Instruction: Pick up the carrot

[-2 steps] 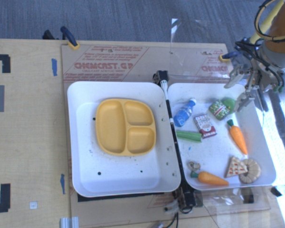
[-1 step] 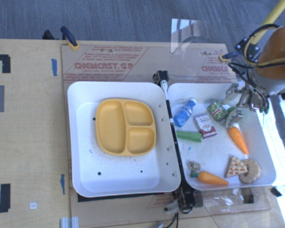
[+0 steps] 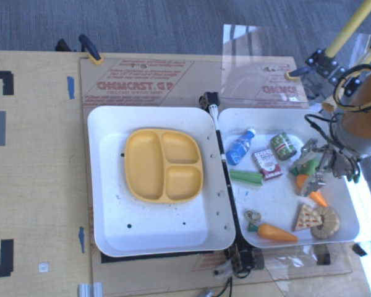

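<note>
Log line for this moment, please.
task: pick carrot | carrot: lying near front edge of right bin | gripper: over right bin, back from carrot

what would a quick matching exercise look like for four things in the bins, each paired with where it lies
Things:
1. yellow divided plate
2. carrot
3. blue bottle
4. pizza slice

Places:
a. upper left part of the right bin
b. middle of the left bin
c. near the front edge of the right bin, left of the pizza slice
d. front right part of the right bin, beside a tan round item

Pairs: 1-b, 2-c, 3-a, 4-d
</note>
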`<action>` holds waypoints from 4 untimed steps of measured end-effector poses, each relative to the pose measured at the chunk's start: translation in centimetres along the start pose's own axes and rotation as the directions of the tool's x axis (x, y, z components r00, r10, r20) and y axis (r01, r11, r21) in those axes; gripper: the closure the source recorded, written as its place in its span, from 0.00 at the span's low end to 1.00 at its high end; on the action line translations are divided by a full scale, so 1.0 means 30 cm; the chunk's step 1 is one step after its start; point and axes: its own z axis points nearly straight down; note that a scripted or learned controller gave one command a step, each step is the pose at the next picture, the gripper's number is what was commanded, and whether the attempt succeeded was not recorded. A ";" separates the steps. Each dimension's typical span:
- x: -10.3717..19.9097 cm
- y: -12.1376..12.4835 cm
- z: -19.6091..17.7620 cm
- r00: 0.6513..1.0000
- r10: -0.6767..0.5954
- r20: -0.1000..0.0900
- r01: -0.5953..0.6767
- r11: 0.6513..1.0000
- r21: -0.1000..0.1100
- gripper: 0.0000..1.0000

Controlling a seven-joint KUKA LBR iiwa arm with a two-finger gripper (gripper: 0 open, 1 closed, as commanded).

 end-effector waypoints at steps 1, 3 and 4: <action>-0.020 0.014 -0.048 1.000 -0.006 0.017 0.006 1.000 -0.001 1.00; -0.118 0.065 -0.013 0.906 -0.422 0.012 0.422 0.906 -0.017 1.00; -0.019 0.069 -0.019 0.744 -0.668 0.023 0.668 0.744 -0.002 1.00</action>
